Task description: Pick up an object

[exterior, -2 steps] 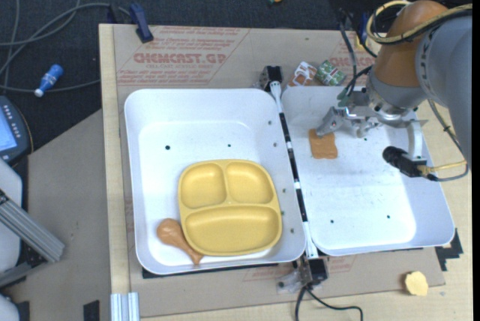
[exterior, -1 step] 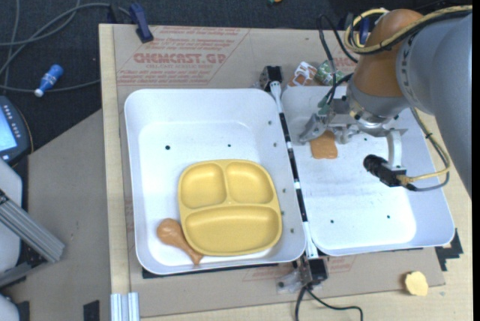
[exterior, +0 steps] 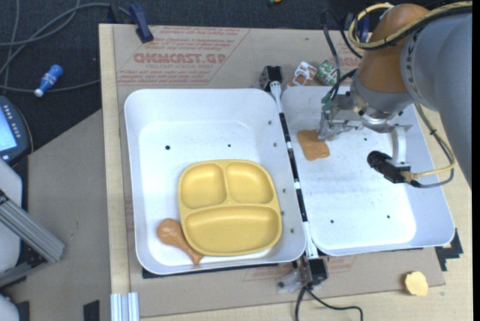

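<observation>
A flat tan-orange piece, like a slice of toast (exterior: pixel 313 145), lies in the right bin (exterior: pixel 360 229) near its left wall. My gripper (exterior: pixel 328 128) hangs low just above and right of the toast's upper edge, close to touching it. In the left bin (exterior: pixel 150 124) sits a yellow divided plate (exterior: pixel 227 206), and an orange-tan drumstick-shaped toy (exterior: pixel 177 235) lies against the plate's lower left corner.
The bins stand on a cardboard sheet (exterior: pixel 180 57). Small packets (exterior: pixel 315 73) lie on the cardboard behind the right bin. A yellow lump (exterior: pixel 415 283) rests at the bench's front right. A blue clamp (exterior: pixel 139 21) sits at the cardboard's far left corner.
</observation>
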Controlling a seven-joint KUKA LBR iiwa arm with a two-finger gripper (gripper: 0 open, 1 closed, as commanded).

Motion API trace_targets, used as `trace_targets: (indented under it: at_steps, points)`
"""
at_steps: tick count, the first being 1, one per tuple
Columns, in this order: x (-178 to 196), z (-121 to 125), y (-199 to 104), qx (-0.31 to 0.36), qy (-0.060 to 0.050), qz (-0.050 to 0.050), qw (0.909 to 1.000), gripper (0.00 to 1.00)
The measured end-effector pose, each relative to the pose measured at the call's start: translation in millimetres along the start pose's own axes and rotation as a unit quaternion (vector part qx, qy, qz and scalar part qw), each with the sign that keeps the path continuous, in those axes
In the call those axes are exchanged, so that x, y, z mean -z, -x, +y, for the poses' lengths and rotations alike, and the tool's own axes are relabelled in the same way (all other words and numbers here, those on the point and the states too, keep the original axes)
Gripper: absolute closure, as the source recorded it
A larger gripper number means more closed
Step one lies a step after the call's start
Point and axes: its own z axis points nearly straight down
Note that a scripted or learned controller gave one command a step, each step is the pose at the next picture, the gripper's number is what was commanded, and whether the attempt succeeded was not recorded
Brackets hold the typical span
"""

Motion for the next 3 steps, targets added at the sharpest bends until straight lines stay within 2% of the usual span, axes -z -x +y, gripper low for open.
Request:
trace_targets:
  at_steps: [1, 2, 3]
  points:
    - [-1, -30, 7, -0.001, -0.003, 0.000, 1.0000, 1.00]
    - [-1, -29, 7, 0.000, -0.001, 0.000, 1.0000, 0.00]
    - [-11, 15, -1, 0.001, 0.002, -0.001, 1.0000, 0.00]
